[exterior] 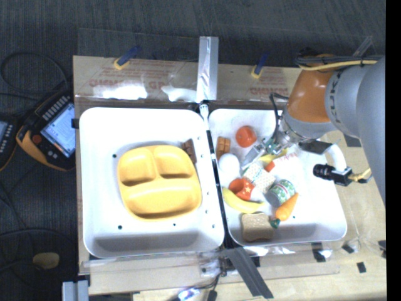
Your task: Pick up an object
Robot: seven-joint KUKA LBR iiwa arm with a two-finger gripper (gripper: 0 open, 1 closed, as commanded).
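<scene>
Gripper [270,146], state indiscernible, low among glossy plastic food in right bin [326,221]; tapered orange carrot [285,208] lying diagonal, tip toward lower left; yellow sectioned tray [158,180] in left bin [100,231].

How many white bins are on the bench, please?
2. The left bin holds a yellow tray. The right bin holds the toy food, with the gripper over it.

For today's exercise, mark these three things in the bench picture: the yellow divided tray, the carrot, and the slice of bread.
yellow divided tray [159,182]: camera view, on its large lower compartment.
carrot [285,209]: camera view, on the middle of its orange body.
slice of bread [255,226]: camera view, on its brown top face.
</scene>
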